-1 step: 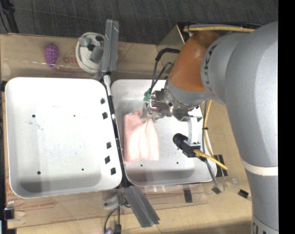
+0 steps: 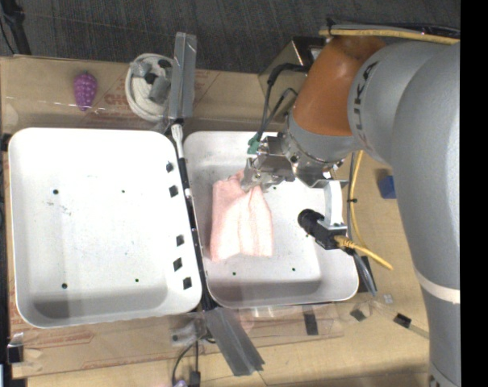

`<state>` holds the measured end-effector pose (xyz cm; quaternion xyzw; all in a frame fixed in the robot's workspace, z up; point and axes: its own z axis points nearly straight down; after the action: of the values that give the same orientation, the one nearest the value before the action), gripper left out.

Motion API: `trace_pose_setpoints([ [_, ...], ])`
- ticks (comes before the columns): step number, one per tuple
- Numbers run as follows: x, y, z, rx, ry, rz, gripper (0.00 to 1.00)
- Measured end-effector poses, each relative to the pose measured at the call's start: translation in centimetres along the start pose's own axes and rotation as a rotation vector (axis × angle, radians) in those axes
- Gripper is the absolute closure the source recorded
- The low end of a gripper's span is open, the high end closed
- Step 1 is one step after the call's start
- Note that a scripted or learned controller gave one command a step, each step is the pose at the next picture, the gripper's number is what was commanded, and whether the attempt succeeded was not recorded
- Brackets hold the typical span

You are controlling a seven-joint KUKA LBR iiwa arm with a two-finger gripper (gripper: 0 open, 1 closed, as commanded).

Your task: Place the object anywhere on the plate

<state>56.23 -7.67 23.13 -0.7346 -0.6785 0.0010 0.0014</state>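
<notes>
We look down on a brown, cardboard-coloured bench (image 2: 58,111) with a dark floor beyond its far edge. Two shallow white bins sit side by side on it: the left bin (image 2: 98,224) has a bare floor marked by a few small dark dots, and the right bin (image 2: 268,285) lies under the arm. A grey metal bar (image 2: 181,75) stands at the far end of the seam between the bins, and a row of small black clips runs along that seam. On the bench beyond the left bin we see a small purple object (image 2: 85,89), and to its right a coil of white cord (image 2: 147,87) touching the grey bar. A grey bracket (image 2: 234,341) lies on the near edge of the bench below the seam. The grey arm with its orange band (image 2: 332,87) comes in from the right and covers the far right part of the right bin; a yellow cable (image 2: 364,252) and a black fitting (image 2: 314,222) hang beside it over the bin's right side. The gripper (image 2: 264,168) sits over the far middle of the right bin, at the far edge of the cloth; we cannot tell whether it has hold of anything. The pink cloth (image 2: 242,224) lies in the left half of the right bin, close to the seam, pale pink with faint lengthwise creases, wider near us and narrowing toward the gripper.
</notes>
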Motion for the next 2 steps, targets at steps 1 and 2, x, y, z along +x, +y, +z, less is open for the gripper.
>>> trace_pose_setpoints([
  [1,5.1,-0.7,1.0,0.002,-0.001,-0.405,1.0],
  [2,10.1,-1.3,1.7,0.001,-0.001,-0.812,1.0],
])
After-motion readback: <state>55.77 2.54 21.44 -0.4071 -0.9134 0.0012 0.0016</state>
